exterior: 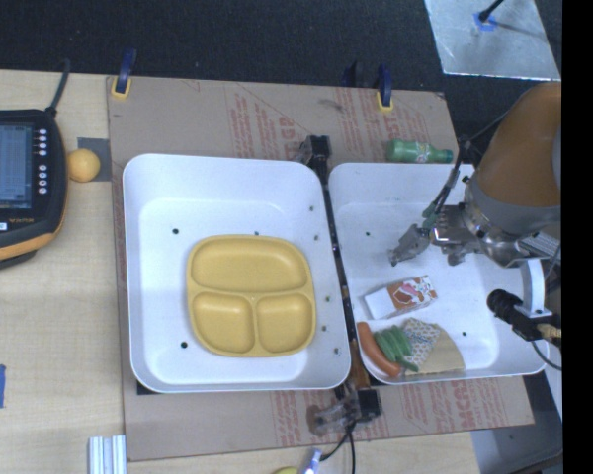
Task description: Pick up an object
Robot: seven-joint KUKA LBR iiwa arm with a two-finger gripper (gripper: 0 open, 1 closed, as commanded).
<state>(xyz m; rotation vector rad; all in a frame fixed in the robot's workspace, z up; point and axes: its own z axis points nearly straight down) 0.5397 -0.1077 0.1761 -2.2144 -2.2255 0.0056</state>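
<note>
Hand (pixel 407 248): fingers slightly apart, holding nothing, low over the right bin's (pixel 376 188) middle.
Card (pixel 400 296): just beside the hand, toward the bin's front edge.
Toys (pixel 407 349): front edge.
Left bin (pixel 158 191): yellow tray (pixel 250 294).

Small packet (pixel 400 296): white, flat, with a red and orange picture on its top — lying tilted on the floor of the right bin (pixel 376 194), near the middle, apart from the walls.

Toy hot dog (pixel 379 350): orange-red sausage shape with a green strip alongside, lying flat at the right bin's near left corner, close to the rim.

Patterned cloth piece (pixel 433 346): beige with small marks, crumpled and flat — just beside the toy hot dog, touching it on its right, below the small packet.
</note>
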